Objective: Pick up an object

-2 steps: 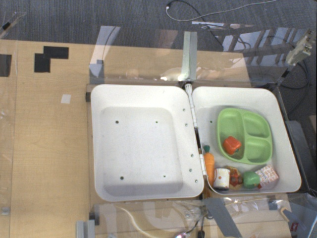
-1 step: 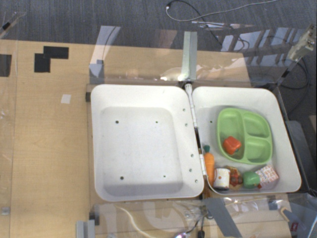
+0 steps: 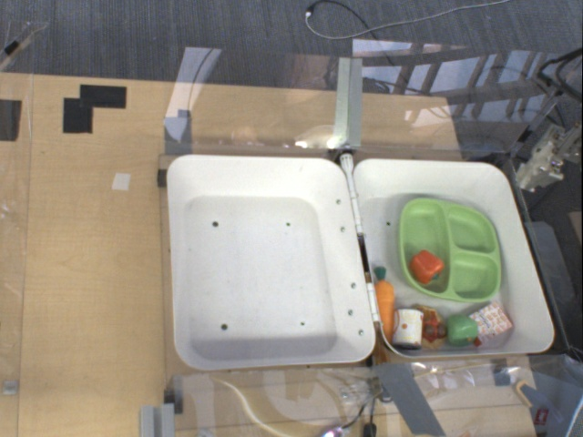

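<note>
Tool: a pale metal part (image 3: pixel 549 156) stood at the view's right edge, just outside the right bin's far corner. It was too blurred to tell whether it was the gripper, and its state could not be told.
Right bin (image 3: pixel 510 208): it lay just left of that part and below it in the view.
Plate (image 3: pixel 475 228): green, with three compartments, it rested flat in the bin, the nearest thing to the part.
Red block (image 3: pixel 426 265): it sat in the plate's compartment farthest from the part, on the left and toward the camera.
Carrot (image 3: pixel 386 306): orange, it lay along the bin's left wall, well apart from the part.
Jar (image 3: pixel 408 328): white with a dark band, it stood just beside the carrot's near end. Its label was too small to read.
Green lump (image 3: pixel 462 329): it sat by the bin's near wall, on the side of the jar nearer the part.
Packet (image 3: pixel 492 320): white with a red pattern, it touched the green lump. Its print could not be read.
Left bin (image 3: pixel 255 262): it lay side by side with the right bin, on the side away from the part.
Bench (image 3: pixel 82 271): tan, with black square marks (image 3: pixel 91 106) toward the far left, well apart from the part.
</note>
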Robot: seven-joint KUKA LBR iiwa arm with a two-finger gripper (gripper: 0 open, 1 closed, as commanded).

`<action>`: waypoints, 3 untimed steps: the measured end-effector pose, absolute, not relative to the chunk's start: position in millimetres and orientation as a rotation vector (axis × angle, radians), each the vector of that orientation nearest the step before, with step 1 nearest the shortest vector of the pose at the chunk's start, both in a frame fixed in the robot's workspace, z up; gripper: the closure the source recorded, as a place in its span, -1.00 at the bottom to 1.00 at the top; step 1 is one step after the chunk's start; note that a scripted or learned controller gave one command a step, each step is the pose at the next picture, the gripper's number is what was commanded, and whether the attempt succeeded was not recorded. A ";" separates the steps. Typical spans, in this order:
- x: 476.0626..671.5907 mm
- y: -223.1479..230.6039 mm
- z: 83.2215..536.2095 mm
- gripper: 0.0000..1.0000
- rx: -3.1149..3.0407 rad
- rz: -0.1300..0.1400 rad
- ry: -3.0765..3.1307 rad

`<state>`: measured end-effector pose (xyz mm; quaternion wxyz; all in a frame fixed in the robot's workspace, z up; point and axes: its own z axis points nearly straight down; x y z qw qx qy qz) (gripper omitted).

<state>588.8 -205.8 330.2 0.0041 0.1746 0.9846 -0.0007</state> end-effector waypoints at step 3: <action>652.0 -199.2 405.1 1.00 0.256 -0.004 3.092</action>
